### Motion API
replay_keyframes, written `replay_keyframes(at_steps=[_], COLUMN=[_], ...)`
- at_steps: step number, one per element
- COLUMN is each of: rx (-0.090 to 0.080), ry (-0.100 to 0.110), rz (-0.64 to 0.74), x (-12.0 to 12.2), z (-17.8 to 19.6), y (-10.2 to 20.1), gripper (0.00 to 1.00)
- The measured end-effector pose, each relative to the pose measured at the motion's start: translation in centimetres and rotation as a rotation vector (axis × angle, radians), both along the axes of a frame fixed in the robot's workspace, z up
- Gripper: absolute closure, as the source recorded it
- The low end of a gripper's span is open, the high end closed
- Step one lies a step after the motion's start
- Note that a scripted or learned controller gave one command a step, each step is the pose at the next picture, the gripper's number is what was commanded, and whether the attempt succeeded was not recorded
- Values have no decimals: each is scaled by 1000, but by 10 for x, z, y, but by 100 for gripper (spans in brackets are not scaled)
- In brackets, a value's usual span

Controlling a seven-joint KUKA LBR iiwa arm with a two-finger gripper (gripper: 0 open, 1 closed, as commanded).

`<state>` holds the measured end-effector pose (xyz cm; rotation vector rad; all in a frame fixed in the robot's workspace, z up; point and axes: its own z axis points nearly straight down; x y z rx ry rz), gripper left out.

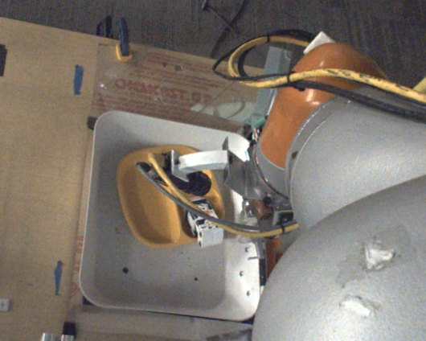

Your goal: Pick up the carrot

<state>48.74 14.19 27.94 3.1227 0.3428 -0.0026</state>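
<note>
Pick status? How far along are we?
Done: the arm is over the bin, with the gripper down at a broad yellow-orange object. In hand: the approach; no grasp is visible. Left: grasp and lift, since the object lies on the bin floor. Whether it is the carrot I cannot tell.

Honestly, not much to read here. There's a line of faded reddish print (158, 89) on the brown panel (174, 69) right beside the white bin (104, 187), at its upper edge, but it's way too blurry to make out any letters.
</note>
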Motion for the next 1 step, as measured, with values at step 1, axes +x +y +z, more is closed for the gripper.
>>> replay_keyframes(at_steps=[1], rx=[1], ry=[2], rz=[-19], x=[-8], z=[-3], y=[-22], gripper=[100])
